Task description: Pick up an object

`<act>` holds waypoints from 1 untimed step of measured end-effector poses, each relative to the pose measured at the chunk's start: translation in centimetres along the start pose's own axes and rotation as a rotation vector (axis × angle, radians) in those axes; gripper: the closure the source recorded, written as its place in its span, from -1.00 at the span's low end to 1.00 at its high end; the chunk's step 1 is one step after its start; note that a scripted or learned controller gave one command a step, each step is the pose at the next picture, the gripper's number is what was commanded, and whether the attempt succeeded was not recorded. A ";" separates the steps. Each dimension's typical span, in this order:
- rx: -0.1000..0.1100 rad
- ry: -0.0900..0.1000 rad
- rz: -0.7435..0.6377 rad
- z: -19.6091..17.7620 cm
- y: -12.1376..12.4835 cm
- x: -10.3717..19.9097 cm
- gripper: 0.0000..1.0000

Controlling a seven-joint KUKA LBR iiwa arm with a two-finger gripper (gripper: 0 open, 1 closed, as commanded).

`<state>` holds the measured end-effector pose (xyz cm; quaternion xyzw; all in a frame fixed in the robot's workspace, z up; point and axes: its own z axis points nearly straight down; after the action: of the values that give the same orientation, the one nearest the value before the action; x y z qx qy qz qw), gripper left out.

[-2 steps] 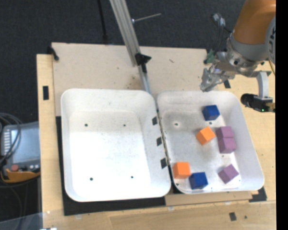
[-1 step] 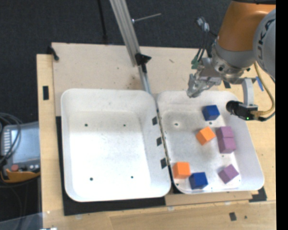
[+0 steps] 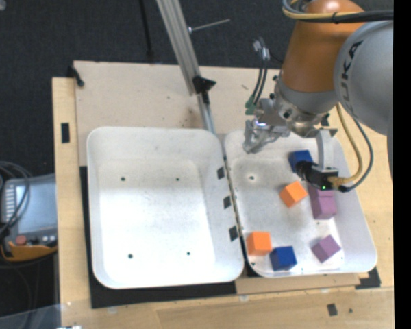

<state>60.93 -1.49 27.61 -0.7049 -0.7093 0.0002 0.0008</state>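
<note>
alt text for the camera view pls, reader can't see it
The gripper hangs over the back left corner of the right bin, with no block between its fingers. That bin holds six blocks: two orange, two blue and two purple. The left bin sits beside it.
</note>
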 end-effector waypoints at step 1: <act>0.001 -0.001 0.000 1.7 -2.1 4.3 1.00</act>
<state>58.84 2.85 25.95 -0.7049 -0.7093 0.0007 0.0009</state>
